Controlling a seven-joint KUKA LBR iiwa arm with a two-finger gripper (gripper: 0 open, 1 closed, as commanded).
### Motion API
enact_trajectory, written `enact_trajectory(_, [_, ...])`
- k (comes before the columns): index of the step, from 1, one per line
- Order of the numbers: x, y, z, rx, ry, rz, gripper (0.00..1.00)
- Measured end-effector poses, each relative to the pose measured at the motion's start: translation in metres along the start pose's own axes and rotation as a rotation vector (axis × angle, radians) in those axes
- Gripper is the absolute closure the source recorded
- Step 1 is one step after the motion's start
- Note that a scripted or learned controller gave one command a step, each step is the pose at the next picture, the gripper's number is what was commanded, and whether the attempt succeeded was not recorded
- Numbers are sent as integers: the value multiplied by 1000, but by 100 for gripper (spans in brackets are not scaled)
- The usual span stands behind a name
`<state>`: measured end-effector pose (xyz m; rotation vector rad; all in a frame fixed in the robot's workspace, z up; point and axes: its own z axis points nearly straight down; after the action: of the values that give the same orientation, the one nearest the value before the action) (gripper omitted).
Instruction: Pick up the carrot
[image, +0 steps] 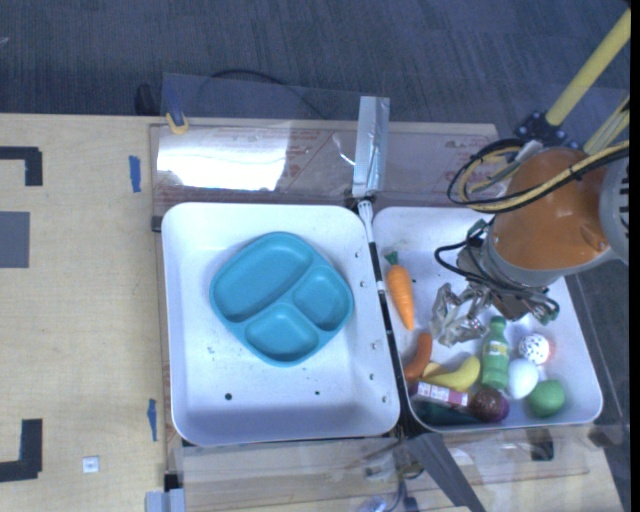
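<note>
Your carrot (400, 291) lies by the right bin's (585, 345) left wall, the blue tray (283, 297) fills the left bin (190, 330), and the gripper (455, 315) hovers spread, holding nothing.

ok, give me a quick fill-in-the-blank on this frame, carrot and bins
1. The carrot lies in the ____ bin, by its left wall.
2. The blue tray has ____ compartments.
3. The gripper hangs over the right bin, to the ____ of the carrot in this view.
4. The plate sits in the ____ bin.

Missing words: right; three; right; left
</note>
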<state>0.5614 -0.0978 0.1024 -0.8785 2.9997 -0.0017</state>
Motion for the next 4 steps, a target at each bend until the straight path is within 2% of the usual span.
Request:
enact_trajectory(1, [19,14,-102,-2,5,-355,100])
enact_trajectory(2, [19,15,-100,-6,7,-356,0])
enact_trajectory(3, [-54,58,-82,-9,5,-489,0])
enact_trajectory(4, [1,53,-83,-11,10,-710,0])
